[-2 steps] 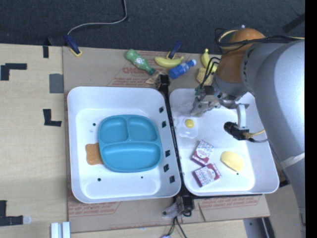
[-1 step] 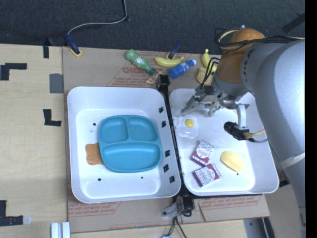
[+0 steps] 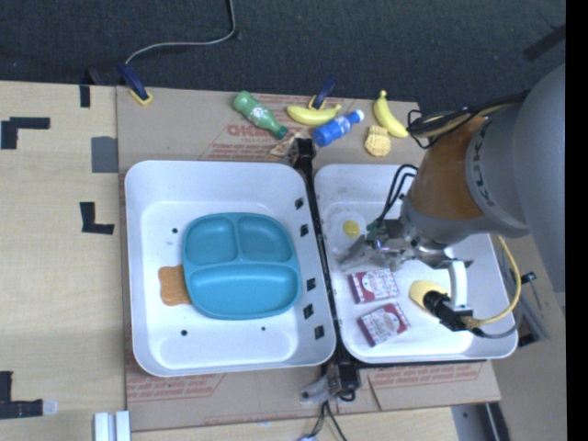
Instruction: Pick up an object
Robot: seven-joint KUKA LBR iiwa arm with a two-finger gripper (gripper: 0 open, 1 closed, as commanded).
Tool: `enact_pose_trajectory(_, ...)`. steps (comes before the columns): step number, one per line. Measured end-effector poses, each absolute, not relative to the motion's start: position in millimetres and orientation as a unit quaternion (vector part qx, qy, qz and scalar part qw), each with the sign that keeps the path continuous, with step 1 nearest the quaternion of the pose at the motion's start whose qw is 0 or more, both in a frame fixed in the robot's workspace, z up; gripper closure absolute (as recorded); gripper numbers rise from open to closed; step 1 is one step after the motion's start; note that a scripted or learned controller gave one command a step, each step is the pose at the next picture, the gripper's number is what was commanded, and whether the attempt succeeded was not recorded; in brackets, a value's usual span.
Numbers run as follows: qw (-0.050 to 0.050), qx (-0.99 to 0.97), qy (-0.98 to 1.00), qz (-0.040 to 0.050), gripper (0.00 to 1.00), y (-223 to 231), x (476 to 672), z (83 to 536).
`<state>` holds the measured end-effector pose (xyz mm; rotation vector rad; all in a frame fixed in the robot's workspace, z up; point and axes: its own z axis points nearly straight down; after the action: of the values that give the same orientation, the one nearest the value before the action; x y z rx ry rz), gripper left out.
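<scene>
Hand (image 3: 372, 244) low in right bin (image 3: 478, 343); cartons (image 3: 374, 286) beside it.

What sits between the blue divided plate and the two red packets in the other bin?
In the camera view, the bins' adjoining white walls with black clips lie between the blue divided plate and the red packets; otherwise bare bin floor.

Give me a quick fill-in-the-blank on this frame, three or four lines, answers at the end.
1. The blue divided plate lies in the ___ bin.
2. Two red packets lie in the ___ bin.
3. The green bottle lies on the cardboard, ___ both bins.
4. The gripper is over the ___ bin.

Answers: left; right; outside; right
</scene>
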<state>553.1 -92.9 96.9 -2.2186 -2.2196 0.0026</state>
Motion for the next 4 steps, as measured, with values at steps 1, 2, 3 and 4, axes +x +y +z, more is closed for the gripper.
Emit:
enact_pose_trajectory(1,-0.002,-0.707,-0.708,-0.0013,0.0,-94.8,624.8,86.1)
enact_pose_trajectory(2,-0.001,-0.707,-0.707,-0.0008,0.0,-102.2,550.9,87.1)
enact_pose_trajectory(3,0.0,-0.707,-0.707,0.0003,0.0,-106.4,613.5,95.5)
enact_pose_trajectory(4,-0.003,-0.707,-0.707,-0.001,0.0,-94.7,573.4,86.6)
